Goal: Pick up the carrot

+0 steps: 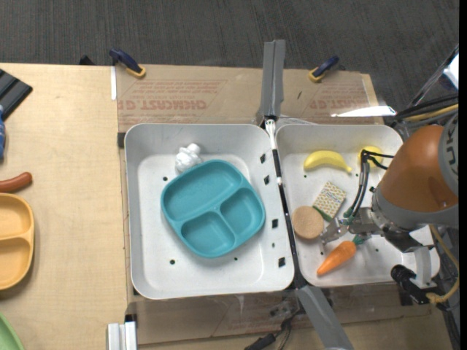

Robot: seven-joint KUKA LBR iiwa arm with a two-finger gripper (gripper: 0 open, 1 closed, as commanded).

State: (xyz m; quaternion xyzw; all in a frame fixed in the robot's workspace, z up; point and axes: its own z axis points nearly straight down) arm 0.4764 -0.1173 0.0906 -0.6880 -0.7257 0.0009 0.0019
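Carrot (pixel 336 257) lies in your right bin (pixel 379 272), near front wall, beside the round cracker (pixel 307 222). Gripper (pixel 340 231) is right at its thick end; fingers' state: cannot tell. Not lifted yet; grasp and lift remain.

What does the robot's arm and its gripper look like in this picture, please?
The arm is bulky and rounded, with a broad orange band above a grey wrist section. Black and yellow-green cables run along its side toward the gripper, which is a small metallic grey assembly with dark fittings. More black cabling and a dark connector hang near the arm's lower right.
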